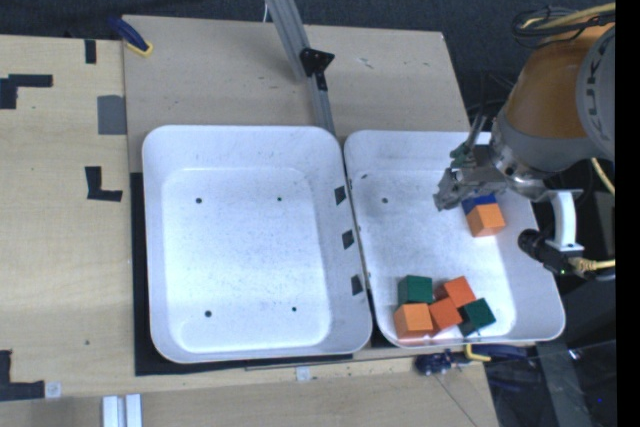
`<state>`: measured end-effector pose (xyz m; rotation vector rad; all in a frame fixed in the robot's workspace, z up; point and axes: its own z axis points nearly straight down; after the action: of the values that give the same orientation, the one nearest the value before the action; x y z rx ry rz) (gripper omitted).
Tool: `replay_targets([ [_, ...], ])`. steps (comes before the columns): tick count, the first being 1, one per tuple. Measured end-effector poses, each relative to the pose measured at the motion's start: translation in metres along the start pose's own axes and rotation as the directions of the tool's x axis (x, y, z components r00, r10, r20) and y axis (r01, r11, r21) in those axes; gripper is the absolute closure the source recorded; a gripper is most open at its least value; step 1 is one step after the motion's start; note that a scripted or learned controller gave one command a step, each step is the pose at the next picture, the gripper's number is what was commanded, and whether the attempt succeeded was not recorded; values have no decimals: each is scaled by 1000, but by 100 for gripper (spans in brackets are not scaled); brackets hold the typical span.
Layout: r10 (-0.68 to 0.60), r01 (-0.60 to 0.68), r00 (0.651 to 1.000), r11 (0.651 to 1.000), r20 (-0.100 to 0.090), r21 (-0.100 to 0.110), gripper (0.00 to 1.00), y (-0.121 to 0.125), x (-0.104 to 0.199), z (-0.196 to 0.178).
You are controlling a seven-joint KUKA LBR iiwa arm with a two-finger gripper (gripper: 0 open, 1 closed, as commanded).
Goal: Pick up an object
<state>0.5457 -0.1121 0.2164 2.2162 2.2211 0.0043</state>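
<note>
My gripper hangs over the upper right part of the right bin, below the arm's orange band. Just to its right an orange block lies in the bin, and a blue block peeks out at that block's upper edge, partly hidden by the wrist. I see nothing clearly held. At the bin's front edge lies a cluster: a green block, an orange block, another orange block and a dark green block.
The left bin stands beside the right one, sharing a rim in the middle. A grey metal post slants down from the top to the bins' back edge. Cables and a fitting hang at the right bin's right side.
</note>
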Motion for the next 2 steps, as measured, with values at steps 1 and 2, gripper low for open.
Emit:
replay_targets([
  [1, 0, 0, 1000, 1000, 0, 0, 100, 2, 0, -53],
  [2, -4, 4, 1000, 1000, -2, 7, 100, -9, 53, -45],
])
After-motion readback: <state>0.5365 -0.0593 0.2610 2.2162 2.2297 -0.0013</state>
